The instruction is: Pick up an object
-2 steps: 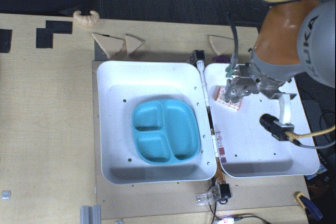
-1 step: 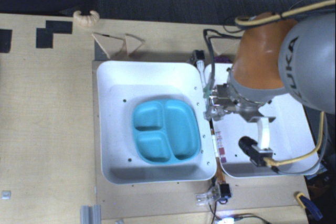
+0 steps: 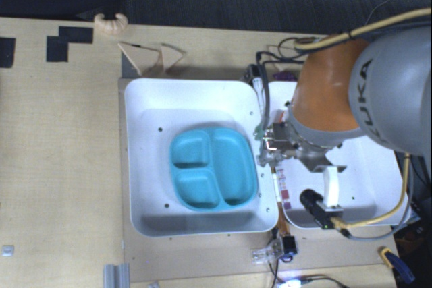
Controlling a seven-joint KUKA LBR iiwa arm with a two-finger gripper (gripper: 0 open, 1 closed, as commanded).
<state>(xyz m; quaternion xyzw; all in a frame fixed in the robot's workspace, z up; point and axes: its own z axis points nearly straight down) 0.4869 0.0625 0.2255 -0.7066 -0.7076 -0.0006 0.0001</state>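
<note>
The blue plate [image 3: 214, 168] lies flat in the left bin [image 3: 145, 145], a little toward 4 o'clock from the bin's middle. It has three hollows: two smaller ones at its 10 and 7 o'clock, and one long one along its 3 o'clock side. We see nothing lying in any of them.

At the plate's 3 o'clock, just beside its rim, is the gripper [image 3: 268, 145], over the strip where the two bins meet. It holds nothing that we can see. From this angle we cannot tell whether it is open or closed, or whether it touches the plate.

From the gripper toward 2 o'clock runs the grey arm [image 3: 395, 91], with its orange band [image 3: 324, 94] right above the wrist. The arm covers much of the right bin [image 3: 368, 202], whose white floor shows at the plate's 4 o'clock.

Both bins rest on the pale bench [image 3: 61, 165]. Well apart from the plate, at its 11 o'clock near the bench's far edge, sits a small beige lump [image 3: 110, 23].
</note>
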